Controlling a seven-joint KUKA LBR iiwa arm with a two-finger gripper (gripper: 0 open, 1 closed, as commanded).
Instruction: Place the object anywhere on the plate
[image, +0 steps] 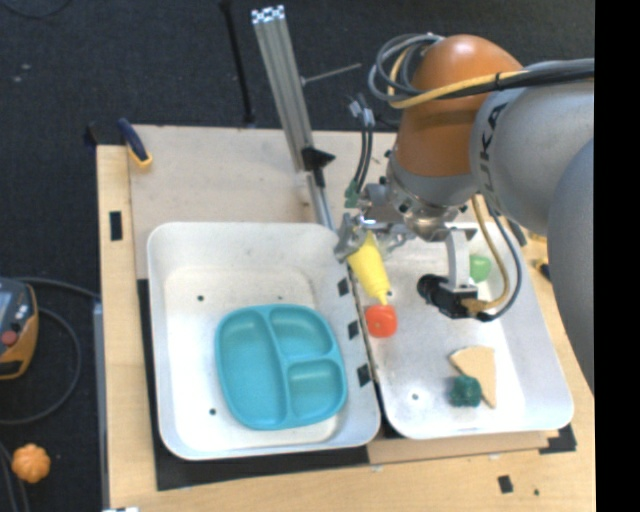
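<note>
The teal plate (282, 366) lay bare in the lower-left bin (175, 420); the gripper (366, 236), at frame centre, was closed on a yellow object (370, 270) hanging over the bins' seam; carrying across and release remained, I judged.

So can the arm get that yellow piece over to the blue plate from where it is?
Probably yes: the yellow piece hangs at the pincer just over the bins' divider, and the blue plate lies bare nearby.
</note>
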